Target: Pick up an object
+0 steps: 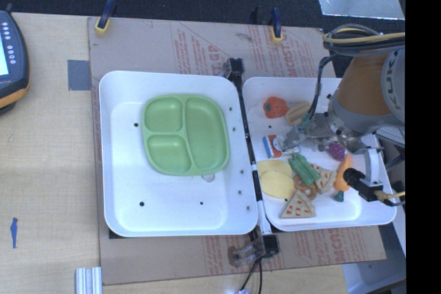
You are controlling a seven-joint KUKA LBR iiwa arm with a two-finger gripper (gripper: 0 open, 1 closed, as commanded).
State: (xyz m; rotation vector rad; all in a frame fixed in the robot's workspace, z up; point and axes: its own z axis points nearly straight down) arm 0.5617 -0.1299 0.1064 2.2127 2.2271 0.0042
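Observation:
The right white bin (372, 215) holds several toy foods: a red pepper (275, 107), a beige piece (298, 111), a yellow cheese slab (275, 180), a pizza slice (298, 206), a green vegetable (302, 168), an orange carrot (342, 174) and purple grapes (336, 149). My gripper (300, 137) reaches in from the right and hangs low over the middle of this bin, just above the green vegetable and beside a small red and blue item (270, 145). I see nothing held in it.
The left white bin (124, 217) carries a green divided plate (186, 134). The arm's orange band (364, 89) and cables cover the right bin's far right corner. A black clamp (235, 67) sits between the bins at the back. A pendant (10, 55) lies at far left.

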